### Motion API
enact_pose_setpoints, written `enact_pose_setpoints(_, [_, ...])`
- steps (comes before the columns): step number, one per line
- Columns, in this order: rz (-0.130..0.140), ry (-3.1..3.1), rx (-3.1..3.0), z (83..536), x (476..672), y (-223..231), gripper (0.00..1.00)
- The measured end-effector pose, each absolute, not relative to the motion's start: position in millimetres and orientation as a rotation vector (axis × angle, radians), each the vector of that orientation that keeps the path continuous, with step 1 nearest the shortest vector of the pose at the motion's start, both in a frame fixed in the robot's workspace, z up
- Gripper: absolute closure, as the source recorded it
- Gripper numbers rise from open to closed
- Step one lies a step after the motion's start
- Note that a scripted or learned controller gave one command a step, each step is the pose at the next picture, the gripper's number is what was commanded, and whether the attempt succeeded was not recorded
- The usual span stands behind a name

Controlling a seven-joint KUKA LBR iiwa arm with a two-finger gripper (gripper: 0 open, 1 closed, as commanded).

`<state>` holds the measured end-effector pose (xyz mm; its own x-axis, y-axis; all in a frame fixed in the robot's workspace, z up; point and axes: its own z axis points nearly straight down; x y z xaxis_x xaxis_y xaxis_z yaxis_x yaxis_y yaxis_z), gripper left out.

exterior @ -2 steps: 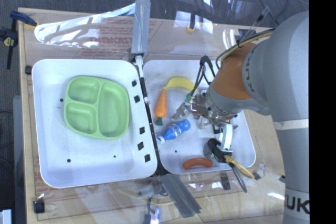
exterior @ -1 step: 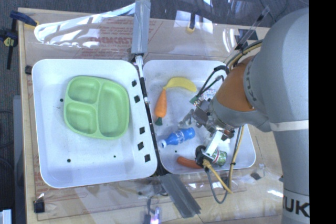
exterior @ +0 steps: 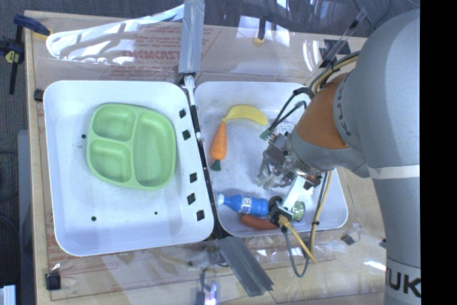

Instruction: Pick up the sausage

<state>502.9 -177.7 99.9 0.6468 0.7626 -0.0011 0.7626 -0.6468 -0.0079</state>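
Sausage, a reddish-brown link (exterior: 258, 222), lies at the near edge of the right-hand shallow white bin (exterior: 335, 214), touching the underside of a blue-and-white plastic bottle (exterior: 245, 205) that lies on its side just above it.

Working from the left: a second white bin (exterior: 64, 175) holds a pale green divided plate (exterior: 132, 146) with three compartments, sitting flat near the bin's middle. Both bins rest side by side on the surface (exterior: 357, 253), which is covered in clear plastic sheeting.

In the right bin, an orange carrot with a green tip (exterior: 219, 143) lies near the left wall, pointing down toward the bottle. A yellow banana (exterior: 245, 113) curves just beside the carrot's upper end, toward the far wall.

Right of those, the claw (exterior: 275, 175) hangs low over the bin's middle, above and a little right of the sausage and apart from it. Whether it is open or closed cannot be told. The grey arm with its orange band (exterior: 321, 121) reaches in from the right.
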Motion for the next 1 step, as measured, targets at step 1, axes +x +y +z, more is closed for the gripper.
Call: enact_pose_setpoints(1, [0.005, -1.549, -2.726, 153.8, 475.8, -150.5, 1.0])
